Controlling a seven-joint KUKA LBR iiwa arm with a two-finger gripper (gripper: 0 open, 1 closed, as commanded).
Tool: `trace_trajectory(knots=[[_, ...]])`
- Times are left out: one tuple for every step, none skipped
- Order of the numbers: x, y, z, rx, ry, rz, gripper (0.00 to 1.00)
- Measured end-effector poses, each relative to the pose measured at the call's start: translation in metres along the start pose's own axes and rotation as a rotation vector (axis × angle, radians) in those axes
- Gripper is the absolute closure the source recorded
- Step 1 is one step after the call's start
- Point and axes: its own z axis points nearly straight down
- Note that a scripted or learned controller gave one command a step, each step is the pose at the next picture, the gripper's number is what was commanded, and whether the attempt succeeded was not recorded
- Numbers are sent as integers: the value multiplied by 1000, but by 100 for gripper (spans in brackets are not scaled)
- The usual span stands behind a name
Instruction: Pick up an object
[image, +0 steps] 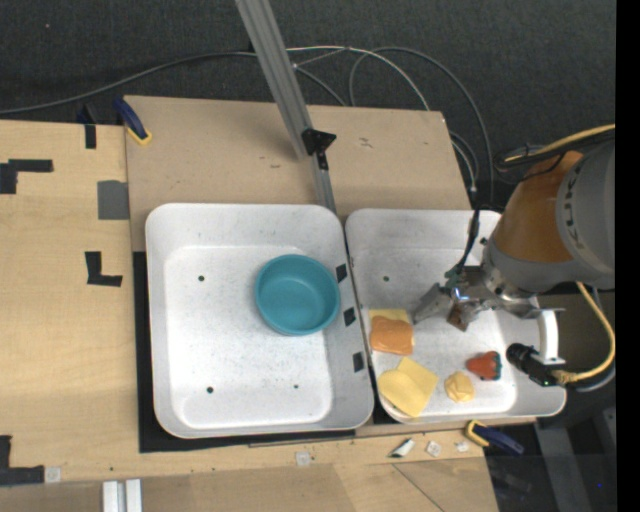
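Wooden worktop bearing two white bins. Right bin: orange block, pale yellow wedge, small yellow lump, red piece. Tool fingers spread just above-right of orange block, gripping nothing. Left bin: teal bowl.

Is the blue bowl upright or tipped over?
Upright: the blue bowl in the left bin shows its open mouth and inside.
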Motion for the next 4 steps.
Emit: trace_trajectory(knots=[[-2,2,22,-14,-7,2,0],[-2,3,11,-15,-6,0,100],[0,9,-51,-12,-2,-1,100],[6,14,-96,-12,-2,-1,100]])
